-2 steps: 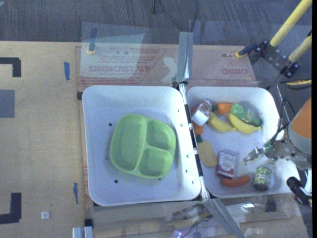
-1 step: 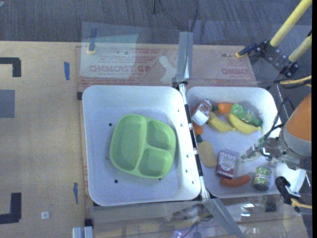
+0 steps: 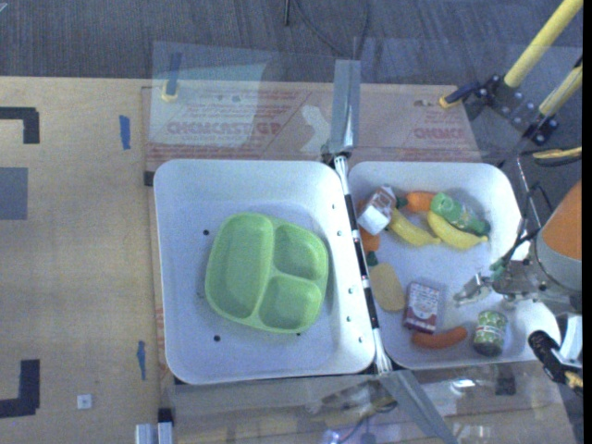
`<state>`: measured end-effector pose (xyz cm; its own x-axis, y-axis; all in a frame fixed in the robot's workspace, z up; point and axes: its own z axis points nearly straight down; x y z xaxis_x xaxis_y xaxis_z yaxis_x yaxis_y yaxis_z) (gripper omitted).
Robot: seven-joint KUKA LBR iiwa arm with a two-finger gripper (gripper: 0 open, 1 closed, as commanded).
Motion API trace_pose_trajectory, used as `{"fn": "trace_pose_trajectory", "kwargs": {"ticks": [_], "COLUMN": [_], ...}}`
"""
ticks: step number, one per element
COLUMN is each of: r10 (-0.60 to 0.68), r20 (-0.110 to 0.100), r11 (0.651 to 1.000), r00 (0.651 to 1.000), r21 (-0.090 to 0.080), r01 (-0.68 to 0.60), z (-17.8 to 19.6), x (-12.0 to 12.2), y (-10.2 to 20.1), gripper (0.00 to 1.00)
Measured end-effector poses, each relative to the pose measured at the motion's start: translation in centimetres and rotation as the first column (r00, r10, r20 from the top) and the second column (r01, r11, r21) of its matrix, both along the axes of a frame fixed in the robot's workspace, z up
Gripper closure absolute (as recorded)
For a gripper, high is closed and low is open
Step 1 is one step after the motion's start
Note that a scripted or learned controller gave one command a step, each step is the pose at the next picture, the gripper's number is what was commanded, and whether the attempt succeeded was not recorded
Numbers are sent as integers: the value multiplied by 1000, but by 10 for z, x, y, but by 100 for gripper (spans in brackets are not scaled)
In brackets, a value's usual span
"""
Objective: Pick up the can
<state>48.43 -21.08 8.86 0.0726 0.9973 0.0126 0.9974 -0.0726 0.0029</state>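
Bins: two shallow white bins, left bin [image 3: 176, 248], right bin [image 3: 504, 188].
Plate: one green divided plastic plate [image 3: 266, 272] in the left bin.
Bananas: two yellow bananas [image 3: 435, 230], far in the right bin.
Can: one small green-labelled can [image 3: 489, 332], near right corner of the right bin, seemingly upright; orange sausage [image 3: 440, 339] just left.
Gripper: metal two-finger gripper [image 3: 483, 287] just beyond the can, fingers apart, grasping nothing.

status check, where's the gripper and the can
Gripper low in right bin, holding nothing. Can upright just beside it, untouched. Red box and sausage lie nearby.
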Motion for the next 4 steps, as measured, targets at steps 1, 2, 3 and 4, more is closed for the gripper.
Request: {"fn": "trace_pose_trajectory", "kwargs": {"ticks": [1, 2, 3, 4], "r10": [151, 352, 461, 66], "r20": [6, 8, 2, 9], "r11": [988, 936, 887, 998], "r00": [989, 936, 887, 998], "r21": [-17, -10, -20, -20], "r01": [-151, -352, -461, -66], "z": [-1, 0, -1, -1], "x": [9, 1, -1, 3], "y": [62, -9, -7, 12], "gripper": [0, 0, 0, 0]}}
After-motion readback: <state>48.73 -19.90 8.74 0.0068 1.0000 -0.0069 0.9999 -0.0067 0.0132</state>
